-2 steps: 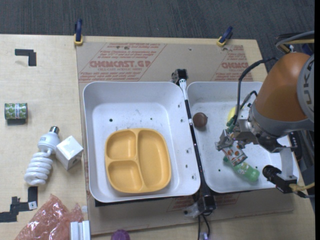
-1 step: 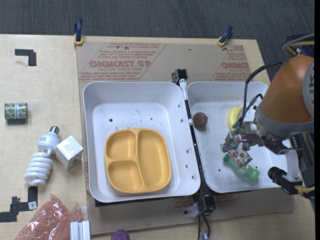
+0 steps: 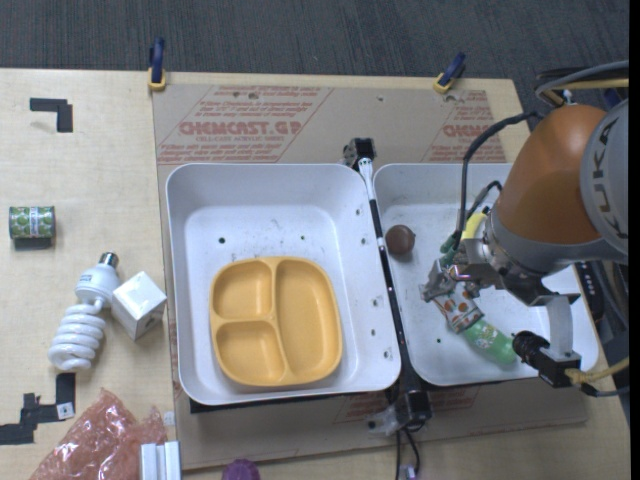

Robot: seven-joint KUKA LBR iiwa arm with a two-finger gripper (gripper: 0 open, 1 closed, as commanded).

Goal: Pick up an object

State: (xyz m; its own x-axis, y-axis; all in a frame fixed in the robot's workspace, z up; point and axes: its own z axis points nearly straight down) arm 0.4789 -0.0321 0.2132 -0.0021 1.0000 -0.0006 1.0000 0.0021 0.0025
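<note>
My gripper [image 3: 438, 285] hangs low over the right bin [image 3: 420, 193], near its middle. Just below and to the right of it lies a small packet [image 3: 462, 313], red and white at its upper end and green [image 3: 489, 339] at its lower end. The gripper's tip sits at the packet's upper end; whether it touches the packet is unclear. A small brown ball [image 3: 400, 240] rests by the right bin's left wall, up and to the left of the gripper. A yellow divided plate [image 3: 275, 320] lies in the left bin [image 3: 260, 193].
Left of the bins, on the bench, lie a spiral light bulb [image 3: 82, 313], a white cube [image 3: 139, 303], a green can [image 3: 31, 224] and a pink mesh bag [image 3: 95, 438]. Blue clamps [image 3: 157, 63] hold the board's far edge.
</note>
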